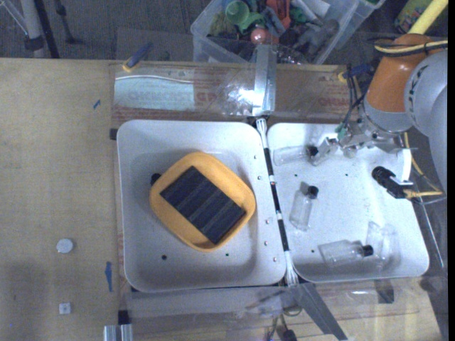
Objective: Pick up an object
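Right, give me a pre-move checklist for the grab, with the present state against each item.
1. Target chosen in the right white bin: ok, the small clear plastic bottle with a black cap lies apart from the others.
2. Space around that bottle: ok, bare bin floor on all sides.
3. Two-finger gripper over the target: not ok, it sits near the bin's far edge, by another clear bottle.
4. Gripper carrying nothing: cannot tell, too small and blurred.
5. Clear bottle lying near the front wall: ok, out of the path.
6. Yellow case with the dark ribbed panel: ok, in the left white bin.

Soft, slightly blurry, glare on bins (270, 268)
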{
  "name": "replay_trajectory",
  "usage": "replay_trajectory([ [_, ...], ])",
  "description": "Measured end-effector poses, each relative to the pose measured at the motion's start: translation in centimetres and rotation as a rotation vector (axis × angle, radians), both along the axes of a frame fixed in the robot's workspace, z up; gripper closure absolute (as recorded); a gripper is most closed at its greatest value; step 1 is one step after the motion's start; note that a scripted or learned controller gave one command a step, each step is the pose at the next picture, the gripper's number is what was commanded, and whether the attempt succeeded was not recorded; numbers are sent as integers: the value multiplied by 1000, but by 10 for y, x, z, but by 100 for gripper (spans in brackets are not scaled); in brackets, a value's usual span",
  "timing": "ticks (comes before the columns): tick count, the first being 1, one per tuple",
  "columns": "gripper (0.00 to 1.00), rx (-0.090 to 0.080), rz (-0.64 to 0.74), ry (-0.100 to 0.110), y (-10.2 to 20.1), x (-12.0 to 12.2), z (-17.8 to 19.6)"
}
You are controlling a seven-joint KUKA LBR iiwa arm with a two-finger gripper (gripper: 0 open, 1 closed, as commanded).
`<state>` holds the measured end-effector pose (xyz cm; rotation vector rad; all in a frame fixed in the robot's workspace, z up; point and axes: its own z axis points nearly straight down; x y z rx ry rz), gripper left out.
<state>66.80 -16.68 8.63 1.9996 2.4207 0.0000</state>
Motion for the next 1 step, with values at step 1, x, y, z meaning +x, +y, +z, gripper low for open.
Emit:
replay_trajectory([
  [1,0,2,-7,0,64,0,1],
])
